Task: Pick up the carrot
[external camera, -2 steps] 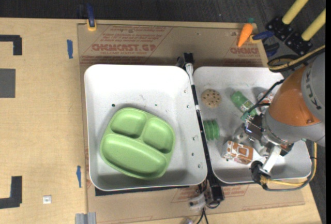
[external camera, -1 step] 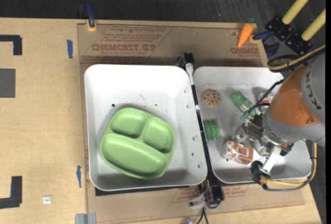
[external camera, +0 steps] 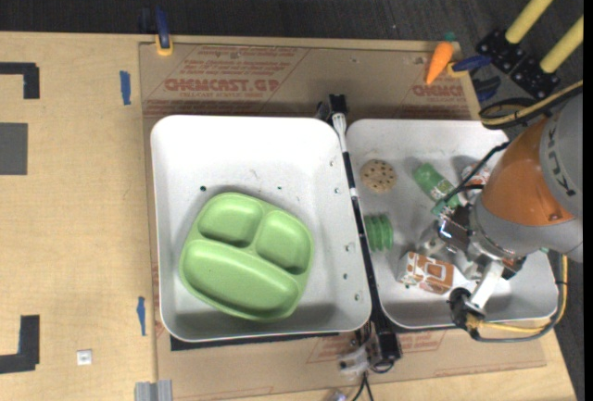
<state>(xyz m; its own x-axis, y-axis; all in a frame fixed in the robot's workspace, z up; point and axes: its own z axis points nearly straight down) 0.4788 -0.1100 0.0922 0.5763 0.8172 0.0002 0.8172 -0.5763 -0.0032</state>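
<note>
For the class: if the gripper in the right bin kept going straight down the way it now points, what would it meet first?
Probably the white floor of the right bin, close beside the orange-and-white item. The gripper sits under the arm, so its exact line and height are unclear.

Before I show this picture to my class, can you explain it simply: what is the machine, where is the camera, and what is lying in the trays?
The camera looks down at a slant on a bench with two white bins. The grey and orange shape on the right is a robot arm; its gripper hangs low over the right bin. The left bin holds a green divided plate. The right bin holds small toy foods: a round cracker, two green pieces and an orange and white item. The carrot lies outside the bins, on the cardboard behind them. I cannot tell whether the gripper holds anything.
</note>
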